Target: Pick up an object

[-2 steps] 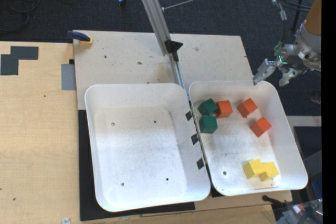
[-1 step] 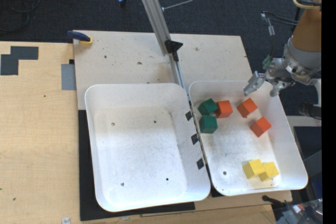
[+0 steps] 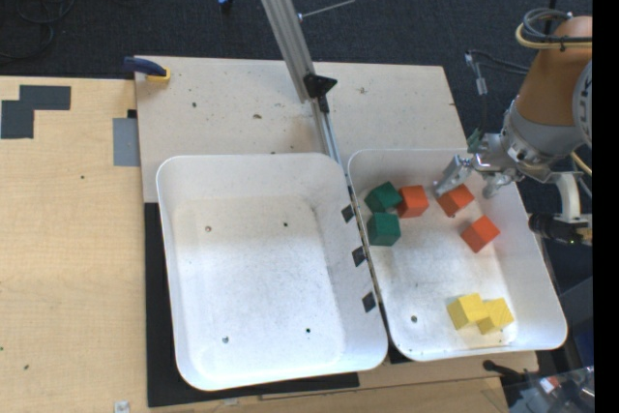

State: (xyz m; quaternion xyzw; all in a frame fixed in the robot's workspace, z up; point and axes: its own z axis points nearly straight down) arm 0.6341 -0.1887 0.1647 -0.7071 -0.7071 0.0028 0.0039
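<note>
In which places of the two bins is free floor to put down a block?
The left bin floor is bare throughout. In the right bin, bare floor lies between the green blocks and the yellow block. Its far end is crowded: orange blocks, gripper.

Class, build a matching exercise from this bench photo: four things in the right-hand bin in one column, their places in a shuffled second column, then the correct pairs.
Things
1. yellow block
2. green blocks
3. gripper
4. lone orange block

Places
A. by the bin's left wall
B. mid-bin, toward the right side
C. near corner of the bin
D. far right corner, above an orange block

Pairs: 1-C, 2-A, 3-D, 4-B
</note>
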